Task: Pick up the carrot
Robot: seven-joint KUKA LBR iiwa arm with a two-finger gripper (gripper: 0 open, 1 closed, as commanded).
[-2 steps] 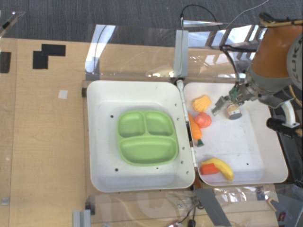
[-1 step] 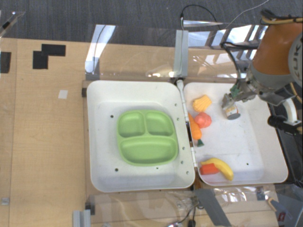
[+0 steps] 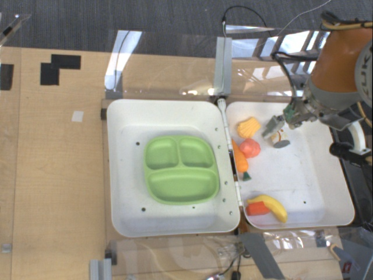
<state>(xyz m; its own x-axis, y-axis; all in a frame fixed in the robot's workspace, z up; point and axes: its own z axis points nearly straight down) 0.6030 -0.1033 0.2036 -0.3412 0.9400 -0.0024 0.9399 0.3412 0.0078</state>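
Looking down, camera view: two white bins side by side, the left bin (image 3: 116, 156) and the right bin (image 3: 326, 179).
Left bin: a green divided plate (image 3: 180, 169) lies in its middle.
Carrot (image 3: 239, 160): in the right bin, along its left wall, just beside the dividing edge.
Near the carrot: a pink round toy (image 3: 251, 148) touches it on the right; a yellow ridged piece (image 3: 248, 126) lies farther back.
Near corner of the right bin: a yellow banana (image 3: 274, 206) lies against a red piece (image 3: 257, 209).
Gripper (image 3: 276, 134): low over the far part of the right bin, right of the pink toy, apart from the carrot.
Jaws: released, with nothing between them.
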